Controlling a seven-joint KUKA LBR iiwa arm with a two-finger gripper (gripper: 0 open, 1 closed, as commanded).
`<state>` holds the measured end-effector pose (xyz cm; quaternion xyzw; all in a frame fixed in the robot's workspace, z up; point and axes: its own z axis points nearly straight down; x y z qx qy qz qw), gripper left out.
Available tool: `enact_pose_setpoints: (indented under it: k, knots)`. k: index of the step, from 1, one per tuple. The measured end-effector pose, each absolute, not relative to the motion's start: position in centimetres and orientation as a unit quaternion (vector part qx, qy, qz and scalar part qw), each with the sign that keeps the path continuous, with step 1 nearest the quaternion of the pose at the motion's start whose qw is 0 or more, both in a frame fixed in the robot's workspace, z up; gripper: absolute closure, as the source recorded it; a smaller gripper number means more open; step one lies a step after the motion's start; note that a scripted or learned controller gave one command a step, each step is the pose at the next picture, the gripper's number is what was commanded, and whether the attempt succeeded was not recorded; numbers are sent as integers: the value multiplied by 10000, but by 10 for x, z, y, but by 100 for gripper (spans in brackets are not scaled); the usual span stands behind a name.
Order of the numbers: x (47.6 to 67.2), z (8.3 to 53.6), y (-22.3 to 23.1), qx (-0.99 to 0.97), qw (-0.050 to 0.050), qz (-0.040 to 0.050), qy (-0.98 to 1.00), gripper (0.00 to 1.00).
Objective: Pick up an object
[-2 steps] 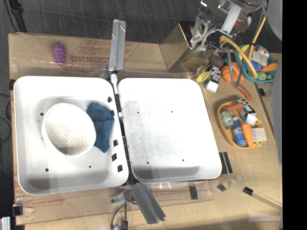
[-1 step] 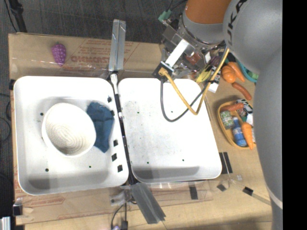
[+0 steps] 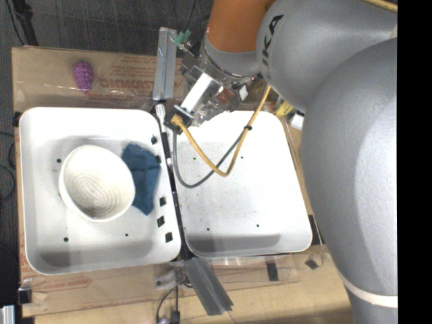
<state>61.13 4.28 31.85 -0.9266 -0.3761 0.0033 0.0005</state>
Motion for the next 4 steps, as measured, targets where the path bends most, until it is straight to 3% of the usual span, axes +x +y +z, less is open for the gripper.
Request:
enact_pose_setpoints:
  k: [1,2,3,4]
  knots:
    - [611,319,42,-9269,4,30,-3754,0]
    - [623,296,-19,-8936,20,36,-4489,0]
    - [615,266,-103,-9509,18,40,-3094,0]
    - [608,209,-32,-9947,7,18,-1030,0]
